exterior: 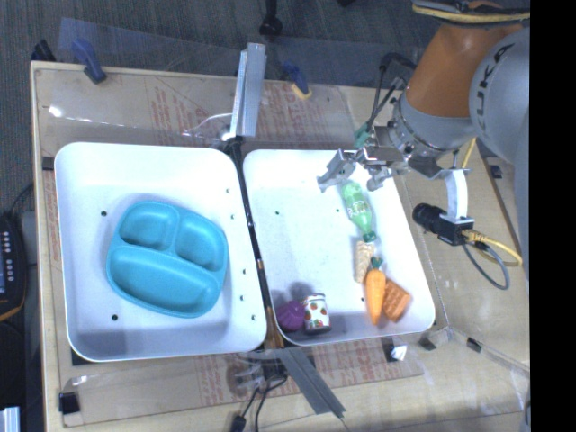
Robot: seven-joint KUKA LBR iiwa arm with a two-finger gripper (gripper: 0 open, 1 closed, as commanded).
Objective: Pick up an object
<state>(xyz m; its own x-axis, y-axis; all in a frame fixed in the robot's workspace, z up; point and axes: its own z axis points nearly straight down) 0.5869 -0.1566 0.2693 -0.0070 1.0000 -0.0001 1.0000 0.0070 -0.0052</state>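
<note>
- Near the front edge of the worktop [135,381], in the right bin [297,232], a purple object [291,314] and a small printed can [316,313] are seen touching each other at the bin's front wall.
- Towards the front right corner of the same bin, a carrot [374,295] is seen lying just beside an orange-brown piece [395,301], the two touching.
- Just behind the carrot, a pale ridged piece [364,259] is found along the right wall.
- Further back, a green bottle [358,207] lies lengthwise near the right wall.
- The gripper [356,171] is seen over the bin's back right part, its fingers spread wide above the bottle's far end; nothing is held between them.
- The middle and left of the right bin's floor are left bare.
- In the left bin [81,241], a blue divided plate [168,257] is placed centrally, with bare white floor all round it.
- Along the back edge of the worktop, two blue clamps [90,61] are fixed.
</note>
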